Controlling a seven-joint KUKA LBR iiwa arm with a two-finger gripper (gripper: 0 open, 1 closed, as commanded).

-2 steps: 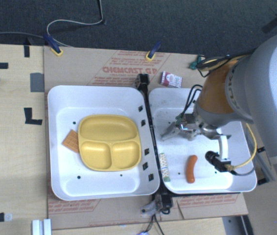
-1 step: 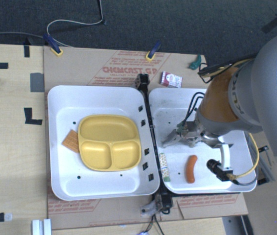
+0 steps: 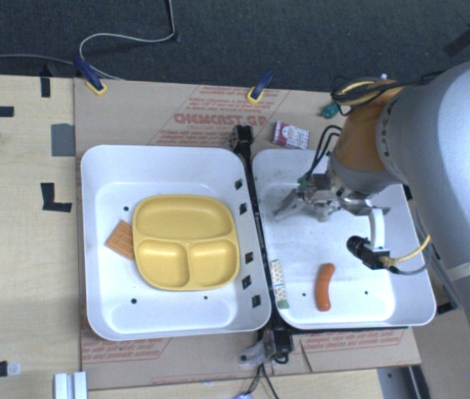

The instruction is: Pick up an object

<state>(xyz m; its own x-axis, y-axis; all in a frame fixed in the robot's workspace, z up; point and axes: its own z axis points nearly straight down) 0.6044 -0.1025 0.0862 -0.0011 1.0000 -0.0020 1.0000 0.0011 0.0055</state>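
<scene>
An orange sausage (image 3: 325, 287) lies near the front of the right bin (image 3: 401, 306). My gripper (image 3: 290, 203) hangs low over the back left part of that bin. It points toward the divider and sits well behind the sausage, apart from it. I see nothing held in it. A yellow divided plate (image 3: 187, 241) rests in the middle of the left bin (image 3: 102, 181). A flat brown cracker-like piece (image 3: 119, 239) sticks out from under the plate's left edge.
A small printed strip (image 3: 278, 283) lies along the right bin's left wall. Behind the bins, a small red packet (image 3: 289, 135) sits on the cardboard. The grey arm with its cables (image 3: 384, 252) covers the right bin's right side.
</scene>
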